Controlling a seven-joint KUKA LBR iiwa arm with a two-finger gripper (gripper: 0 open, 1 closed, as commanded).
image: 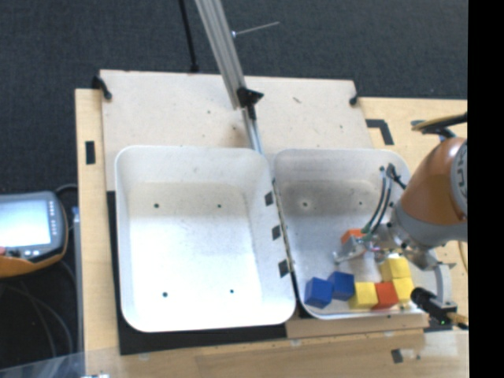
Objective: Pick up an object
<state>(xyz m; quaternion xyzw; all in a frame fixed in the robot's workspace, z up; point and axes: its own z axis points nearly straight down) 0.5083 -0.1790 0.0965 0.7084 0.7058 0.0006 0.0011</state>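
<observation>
You see two white bins, the left bin and the right bin, speckled grey, on a tan counter. At five o'clock sit two blue blocks, yellow blocks, and a red block. The arm is orange and grey.

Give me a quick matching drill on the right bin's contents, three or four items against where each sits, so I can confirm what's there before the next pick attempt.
Things:
1. blue blocks
2. red block
3. orange piece
4. gripper

Places:
A. near the right bin's middle, right by the gripper
B. front row, with yellow blocks on either side
C. low over the right bin, just behind the block cluster
D. front edge, left end of the cluster

Pairs: 1-D, 2-B, 3-A, 4-C
</observation>
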